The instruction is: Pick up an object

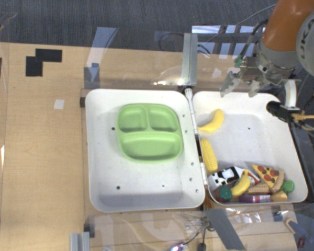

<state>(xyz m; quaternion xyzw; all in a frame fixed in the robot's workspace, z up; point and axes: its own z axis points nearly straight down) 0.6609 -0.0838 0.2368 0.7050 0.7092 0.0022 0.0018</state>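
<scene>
My gripper (239, 87) hangs above the far edge of the right bin (251, 132), its two fingers spread apart with nothing between them. Below and to its left a yellow banana (213, 122) lies in the bin near the divider. A corn cob (208, 156) rests along the bin's left wall. At the bin's near end lies a pile of toys: a black-and-white cow (225, 176), a second small banana (242, 183), a pizza slice (267, 176) and some small green pieces.
The left bin (104, 182) holds a green sectioned plate (148, 132). A metal post (189, 59) stands behind the divider between the bins. Cables and a black fitting (280, 110) sit at the right bin's far right corner.
</scene>
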